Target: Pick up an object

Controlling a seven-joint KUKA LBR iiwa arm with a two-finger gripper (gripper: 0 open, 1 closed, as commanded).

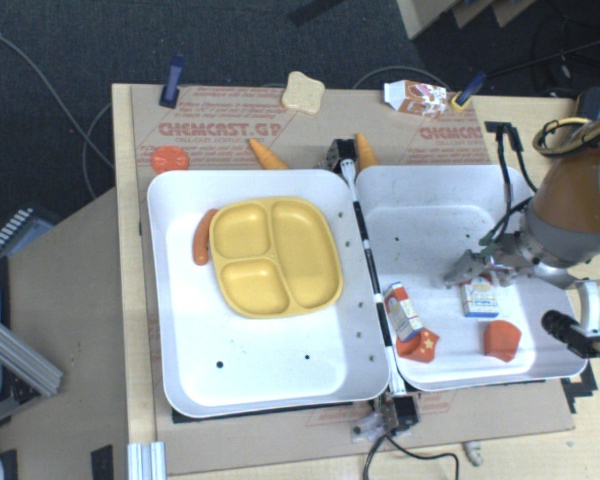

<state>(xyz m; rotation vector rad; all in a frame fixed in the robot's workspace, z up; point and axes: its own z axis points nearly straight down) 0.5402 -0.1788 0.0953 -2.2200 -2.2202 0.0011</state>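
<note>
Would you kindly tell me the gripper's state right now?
Gripper: cannot be told; it sits low in the right bin, just above the small white carton.

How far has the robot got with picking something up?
Done: the arm has reached into the right bin. In hand: the claw sits low just above the small white carton, with nothing seen between its fingers. Left: gripping and lifting it, or the orange block.

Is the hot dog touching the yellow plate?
Touching: the camera view shows the hot dog lying against the plate's left rim, no gap between.
</note>
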